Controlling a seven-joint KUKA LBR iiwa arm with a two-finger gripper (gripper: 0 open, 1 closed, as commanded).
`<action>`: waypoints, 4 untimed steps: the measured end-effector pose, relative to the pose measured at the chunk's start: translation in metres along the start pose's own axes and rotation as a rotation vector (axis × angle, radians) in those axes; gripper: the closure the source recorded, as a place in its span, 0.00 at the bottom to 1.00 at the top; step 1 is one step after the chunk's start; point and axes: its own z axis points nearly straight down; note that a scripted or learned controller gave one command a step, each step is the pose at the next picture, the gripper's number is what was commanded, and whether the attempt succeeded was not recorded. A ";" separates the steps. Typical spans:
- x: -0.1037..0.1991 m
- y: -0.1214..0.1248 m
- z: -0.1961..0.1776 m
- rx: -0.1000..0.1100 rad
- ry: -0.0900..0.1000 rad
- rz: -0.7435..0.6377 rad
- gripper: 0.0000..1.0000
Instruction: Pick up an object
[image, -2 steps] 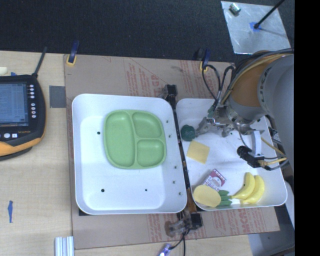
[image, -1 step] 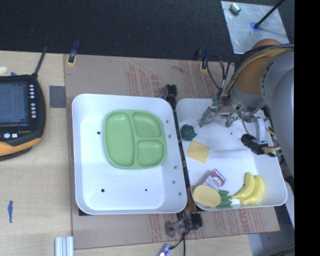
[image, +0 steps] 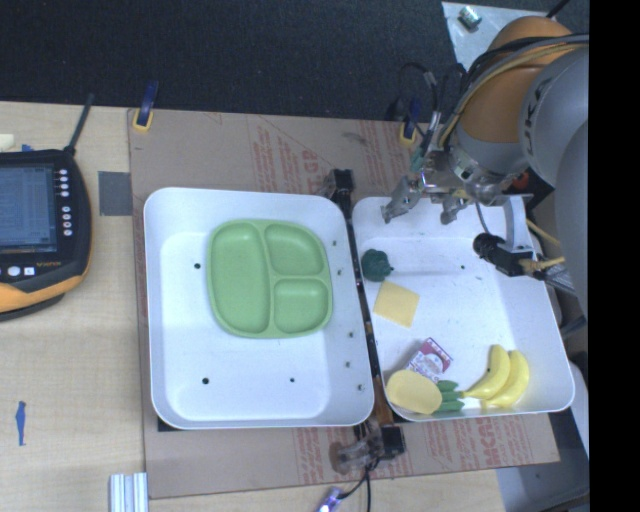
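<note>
A single fixed camera looks down at a slant on the worktop, taking in both white bins from above: the left bin fills the centre of the frame, the right bin sits at centre right. The arm enters at the upper right. A handheld control pendant lies at the left edge, the far worktop edge running across the top
</note>
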 end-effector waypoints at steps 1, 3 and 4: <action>-0.001 0.000 -0.010 0.003 -0.001 -0.004 1.00; 0.022 -0.083 -0.025 0.003 -0.001 0.001 0.00; -0.035 -0.041 0.072 0.003 -0.002 0.001 0.00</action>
